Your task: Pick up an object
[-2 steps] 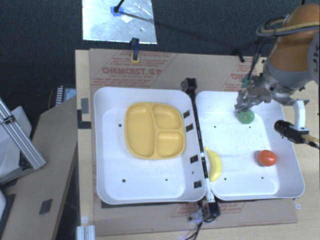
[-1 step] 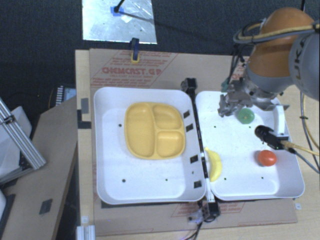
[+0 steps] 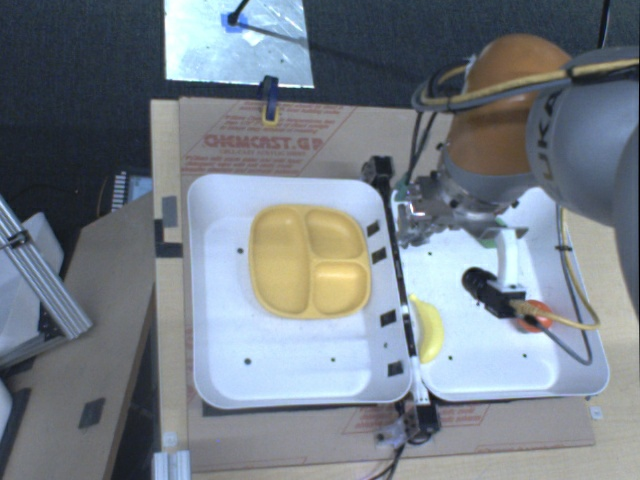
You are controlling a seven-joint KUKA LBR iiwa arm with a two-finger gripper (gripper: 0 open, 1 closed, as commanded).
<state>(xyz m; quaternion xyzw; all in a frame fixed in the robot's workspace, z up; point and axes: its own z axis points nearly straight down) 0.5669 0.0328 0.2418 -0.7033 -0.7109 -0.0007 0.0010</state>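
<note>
Pincer (image 3: 415, 220) hangs low over one white bin (image 3: 570, 368), beside the shared wall (image 3: 396, 273) of the two bins; whether it is released or clenched cannot be told. One small yellow banana (image 3: 430, 330) lies near the pincer, toward the bench's front edge, against that wall: probably a light, smooth toy, best pinched across its narrow middle. One yellow divided plate (image 3: 308, 261) sits across the wall from the pincer in the other bin (image 3: 215, 368), stiff and wide, likely takeable only by its rim.
</note>
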